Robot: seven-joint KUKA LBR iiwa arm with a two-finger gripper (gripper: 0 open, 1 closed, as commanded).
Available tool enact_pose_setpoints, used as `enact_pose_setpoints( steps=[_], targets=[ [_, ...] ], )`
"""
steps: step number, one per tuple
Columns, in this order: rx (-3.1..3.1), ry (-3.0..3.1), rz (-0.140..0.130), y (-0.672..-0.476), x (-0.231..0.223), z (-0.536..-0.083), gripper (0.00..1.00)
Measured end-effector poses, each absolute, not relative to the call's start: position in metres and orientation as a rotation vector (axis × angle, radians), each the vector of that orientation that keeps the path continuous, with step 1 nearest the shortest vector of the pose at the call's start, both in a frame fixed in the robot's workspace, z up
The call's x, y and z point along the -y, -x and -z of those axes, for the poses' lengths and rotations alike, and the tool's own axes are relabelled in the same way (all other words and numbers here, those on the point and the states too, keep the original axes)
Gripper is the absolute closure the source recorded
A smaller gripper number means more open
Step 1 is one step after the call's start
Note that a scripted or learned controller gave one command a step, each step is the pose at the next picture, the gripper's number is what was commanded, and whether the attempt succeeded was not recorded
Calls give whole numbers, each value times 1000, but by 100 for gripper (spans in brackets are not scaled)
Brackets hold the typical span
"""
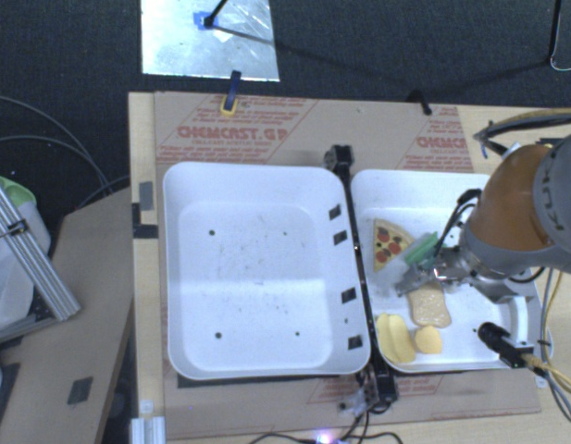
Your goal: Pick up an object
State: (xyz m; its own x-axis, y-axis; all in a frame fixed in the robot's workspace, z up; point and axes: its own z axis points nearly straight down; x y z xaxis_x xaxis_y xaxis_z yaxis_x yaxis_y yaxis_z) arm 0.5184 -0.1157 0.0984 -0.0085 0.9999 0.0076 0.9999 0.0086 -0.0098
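Camera view from above, at a slant. The tabletop [294, 123] is covered by a brown sheet printed "CHEMCAST GP" and carries a left bin [257, 178] and a right bin [405, 181], both shallow and white, set side by side. Black clips [341, 158] sit along the seam between them. A yellow and blue clamp [231, 95] grips the tabletop's far edge. Beyond that edge lies dark carpet [72, 26], with a silvery sheet [209, 26] and black cables [359, 67] on it. An aluminium frame rail [26, 248] and a tan side surface [81, 340] stand off the tabletop's left edge.

The arm [521, 202], grey with an orange band, reaches over the right bin. The gripper [422, 276] sits low near the middle of that bin; how far it is open cannot be told, nor whether it has hold of anything. A green object [421, 248] is at its far side, touching or partly under it.

A toy pizza slice [390, 243] lies by the wall next to the left bin, just beside the green object. A toast slice [429, 307] lies just nearer than the gripper. Two yellow pieces [396, 338] rest against the bin's near wall, toward the corner next to the left bin.
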Motion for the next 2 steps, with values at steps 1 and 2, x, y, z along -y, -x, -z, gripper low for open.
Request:
enact_pose_setpoints(
  steps=[1,2],
  targets=[
    [2231,2215,4,-555,97,-84,0],
    [2218,2219,-3,-484,86,-84,0]
  ],
)
